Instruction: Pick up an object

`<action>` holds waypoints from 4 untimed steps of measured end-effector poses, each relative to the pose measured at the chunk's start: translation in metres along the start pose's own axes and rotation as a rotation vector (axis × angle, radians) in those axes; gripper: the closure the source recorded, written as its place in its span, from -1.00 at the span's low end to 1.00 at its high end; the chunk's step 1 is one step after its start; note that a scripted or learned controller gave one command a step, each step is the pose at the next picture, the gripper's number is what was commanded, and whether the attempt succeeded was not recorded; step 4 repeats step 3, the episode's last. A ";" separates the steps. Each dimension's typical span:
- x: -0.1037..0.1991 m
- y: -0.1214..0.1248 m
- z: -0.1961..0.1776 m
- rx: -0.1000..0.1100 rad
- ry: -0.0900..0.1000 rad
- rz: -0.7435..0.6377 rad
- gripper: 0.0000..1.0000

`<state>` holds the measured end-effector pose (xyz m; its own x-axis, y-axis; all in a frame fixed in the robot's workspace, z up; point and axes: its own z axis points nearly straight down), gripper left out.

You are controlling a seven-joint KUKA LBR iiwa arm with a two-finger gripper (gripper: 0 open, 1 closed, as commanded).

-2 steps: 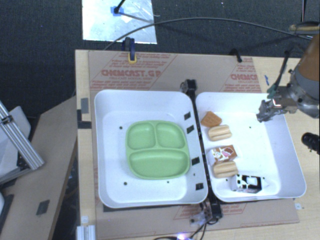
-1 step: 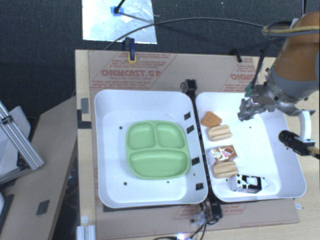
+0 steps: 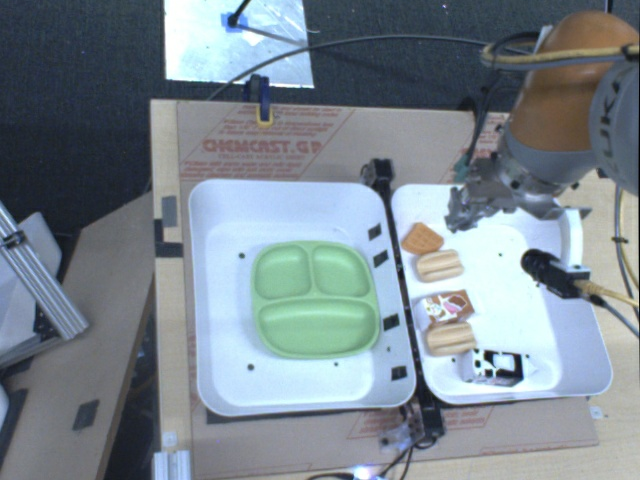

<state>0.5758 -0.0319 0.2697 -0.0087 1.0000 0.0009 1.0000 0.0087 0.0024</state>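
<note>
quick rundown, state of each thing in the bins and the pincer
green divided plate: flat in the left bin, compartments bare
waffle piece: lying in the right bin, near its left wall
two tan rolls: lying flat, apart
brown packet: lying between the rolls
black-and-white item: lying near the front wall
pincer: above the right bin, holding nothing visible

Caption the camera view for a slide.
KUKA arm's tool hovers over the right bin of toy food; a green divided plate fills the left bin.

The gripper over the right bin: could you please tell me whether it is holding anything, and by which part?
Nothing is held: the gripper hovers above the right bin, apart from the waffle-shaped toy below it.
</note>
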 end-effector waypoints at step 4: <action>0.141 0.069 0.038 0.000 0.000 0.000 1.00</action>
